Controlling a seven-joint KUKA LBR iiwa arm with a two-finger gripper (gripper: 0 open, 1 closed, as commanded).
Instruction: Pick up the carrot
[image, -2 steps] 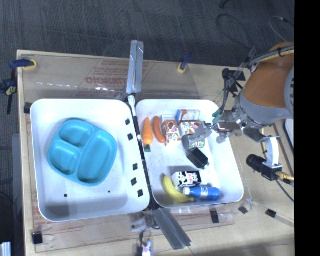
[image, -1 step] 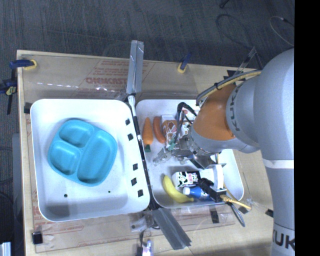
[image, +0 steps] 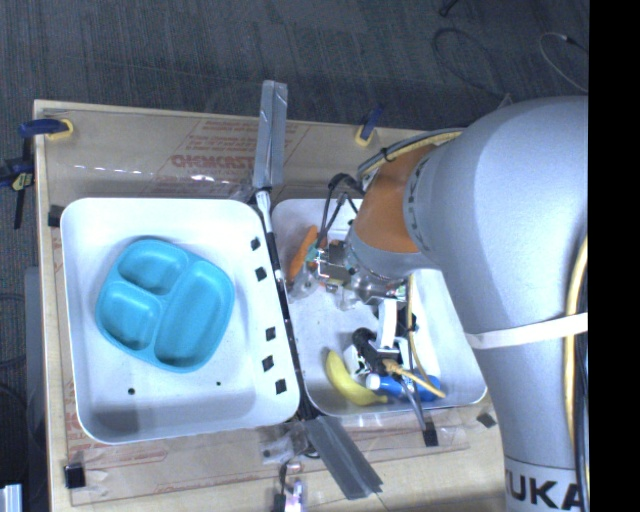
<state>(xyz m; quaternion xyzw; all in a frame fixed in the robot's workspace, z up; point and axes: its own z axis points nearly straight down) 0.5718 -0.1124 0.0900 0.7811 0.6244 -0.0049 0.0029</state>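
The carrot is seen lying in the right bin, against the wall shared with the left bin. The end effector is positioned just beside it; its state cannot be told.

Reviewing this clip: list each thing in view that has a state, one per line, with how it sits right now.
carrot: lying in the right bin by its left wall, not lifted
hand: low in the right bin beside the carrot
banana: lying at the right bin's front
blue plate: flat in the left bin, right way up
right bin: holding the carrot, banana and a small pile of items
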